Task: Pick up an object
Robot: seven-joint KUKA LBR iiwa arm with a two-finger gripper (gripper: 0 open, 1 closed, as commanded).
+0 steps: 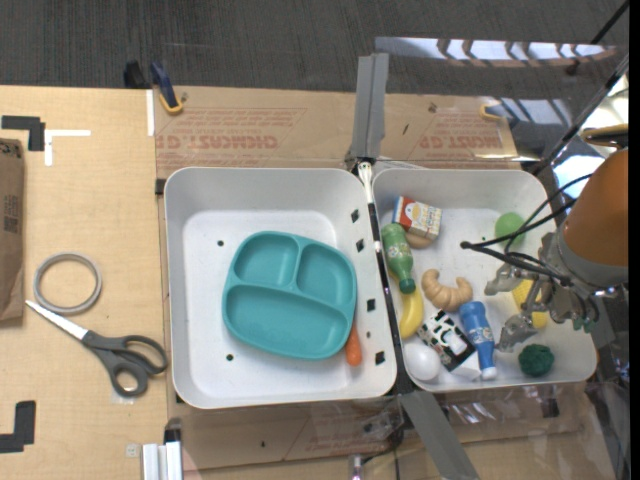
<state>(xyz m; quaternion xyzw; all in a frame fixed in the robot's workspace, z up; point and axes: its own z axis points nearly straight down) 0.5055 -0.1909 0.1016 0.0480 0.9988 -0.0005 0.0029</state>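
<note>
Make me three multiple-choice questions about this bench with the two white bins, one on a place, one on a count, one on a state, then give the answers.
1. Where does the teal divided plastic plate lie?
A. left white bin
B. right bin
C. on the cardboard

2. How many compartments does that plate have?
A. two
B. three
C. five

3. How do the grey-handled scissors lie?
A. flat on the bench
B. standing in a bin
C. on the plate

Answers: 1 A, it sits inside the left bin's walls. 2 B, ridges mark three sections. 3 A, flat, left of the bins.

Both bins (pixel 190 298) are white; the divided plate (pixel 290 295) is teal. The bottle (pixel 397 256) is green (the banana (pixel 410 311) yellow), the ball (pixel 536 359) dark green, the carrot (pixel 353 348) orange.
</note>
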